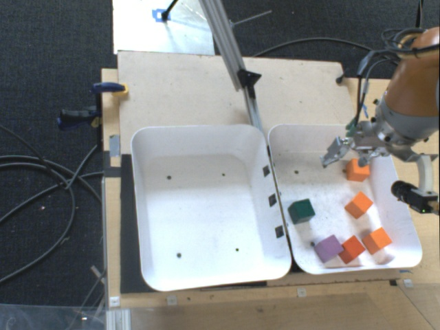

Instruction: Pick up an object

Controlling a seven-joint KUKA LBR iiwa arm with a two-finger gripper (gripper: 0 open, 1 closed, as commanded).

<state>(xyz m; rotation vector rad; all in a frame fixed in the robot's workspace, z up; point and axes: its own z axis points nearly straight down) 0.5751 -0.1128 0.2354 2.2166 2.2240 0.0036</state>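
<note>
Camera view: gripper (344,153) poised over the right bin (302,150).
Its fingers were seen spread apart, nothing clamped, beside an orange cube (357,170).

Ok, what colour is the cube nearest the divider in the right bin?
Dark green: the cube shows clearly in the camera view, apart from the purple block.

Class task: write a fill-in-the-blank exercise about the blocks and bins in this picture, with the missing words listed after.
1. All the blocks lie in the ___ bin.
2. The number of orange blocks is ___.
3. The block nearest the bins' shared wall is ___.
4. The purple block touches an ___ block.

Missing words: right; four; green; orange
</note>
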